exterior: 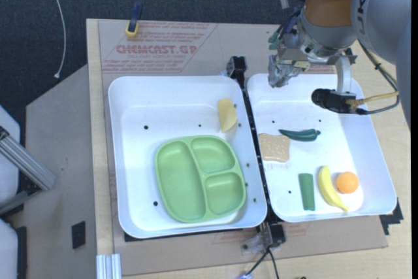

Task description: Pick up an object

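**End effector poised at the far edge of the right bin, objects lying nearer the camera**

Camera view: The end effector (282, 74) is seen at the far rim of the right bin (379, 140); whether anything is gripped, or how far it is open, cannot be told. The closest candidate, a green pepper (300, 134), lies toward the camera from it, its long axis running left to right. Beyond it are found a bread slice (274, 147), a green block (305, 191), a banana (330, 190) and an orange (347, 182). On the board (157, 49) under the bins, "CHEMCAST GP" can be read in red.
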